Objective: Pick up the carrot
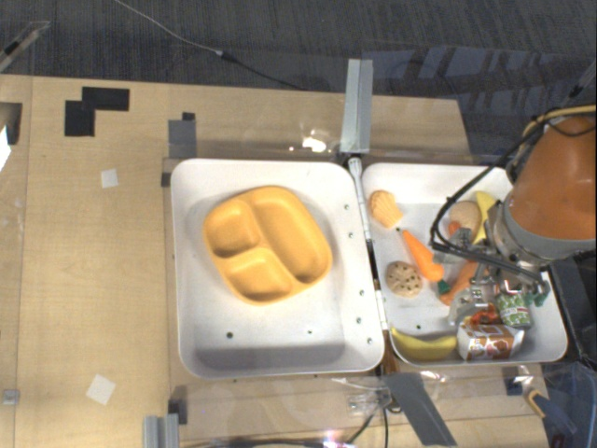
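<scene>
We are seeing the carrot (423, 257) lying in the right bin (558, 343), between the cookie (404, 277) and our claw (469, 292); we cannot tell the claw's state.

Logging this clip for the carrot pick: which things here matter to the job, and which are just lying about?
Job:
carrot, in the right bin
hand, low over the right bin

Lying about:
yellow divided plate in the left bin
cookie
banana
</scene>
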Controlling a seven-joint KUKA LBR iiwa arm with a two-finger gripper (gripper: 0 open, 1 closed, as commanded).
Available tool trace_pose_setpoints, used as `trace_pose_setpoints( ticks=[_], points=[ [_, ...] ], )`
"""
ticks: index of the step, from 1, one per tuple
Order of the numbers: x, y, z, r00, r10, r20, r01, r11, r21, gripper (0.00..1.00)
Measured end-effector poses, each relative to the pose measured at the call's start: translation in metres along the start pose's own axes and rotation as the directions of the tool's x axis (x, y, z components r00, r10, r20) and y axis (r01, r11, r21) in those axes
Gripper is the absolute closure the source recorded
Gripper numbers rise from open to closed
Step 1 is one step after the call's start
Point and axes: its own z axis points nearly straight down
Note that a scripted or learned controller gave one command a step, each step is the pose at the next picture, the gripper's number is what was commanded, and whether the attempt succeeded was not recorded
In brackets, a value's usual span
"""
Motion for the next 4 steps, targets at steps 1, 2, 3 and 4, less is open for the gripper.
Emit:
trace_pose_setpoints(
  ticks=[1, 2, 3, 4],
  points=[
    [-0.032, 0.000, 0.103, 0.987, -0.161, 0.014, 0.161, 0.987, 0.004, 0.00],
    [-0.057, 0.007, 0.103, 0.968, -0.252, 0.014, 0.252, 0.968, 0.006, 0.00],
    [-0.063, 0.009, 0.088, 0.966, -0.258, 0.034, 0.258, 0.966, 0.011, 1.00],
    [-0.156, -0.019, -0.029, 0.997, -0.071, 0.012, 0.071, 0.997, 0.002, 1.00]
  ],
)
